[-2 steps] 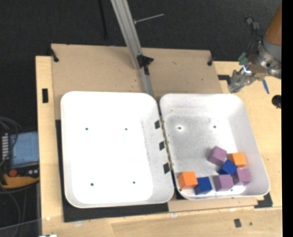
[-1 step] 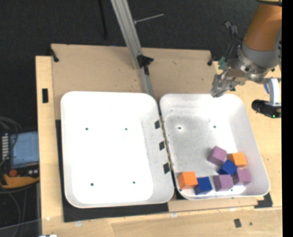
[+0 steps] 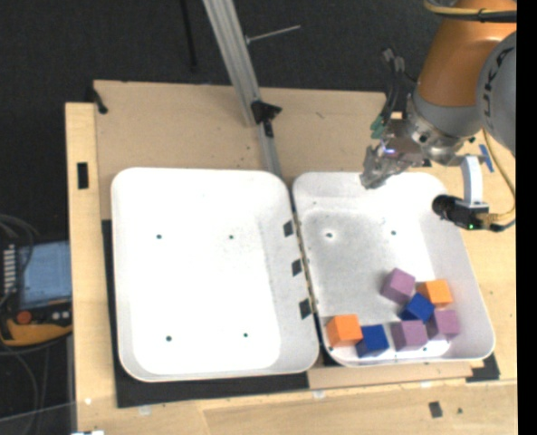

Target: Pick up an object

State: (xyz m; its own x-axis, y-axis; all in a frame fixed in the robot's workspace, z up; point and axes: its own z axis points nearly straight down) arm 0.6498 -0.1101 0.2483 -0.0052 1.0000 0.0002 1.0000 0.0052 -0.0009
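Several small blocks lie in the near part of the right bin (image 3: pixel 359 234): an orange block (image 3: pixel 345 329) and a blue block (image 3: pixel 373 341) at the near left, a purple block (image 3: pixel 398 285), a blue block (image 3: pixel 420 307), an orange block (image 3: pixel 437 291) and two more purple blocks (image 3: pixel 409 334) (image 3: pixel 446 322) to the right. My gripper (image 3: pixel 374 176) hangs over the far edge of the right bin, well away from the blocks. Nothing shows between its fingers.
The left bin (image 3: pixel 205 270) stands beside the right one, with a row of dark clips along the seam. A slanted metal rail (image 3: pixel 236 57) rises behind the bins. Cables and a blue device (image 3: pixel 42 275) lie off the bench at left.
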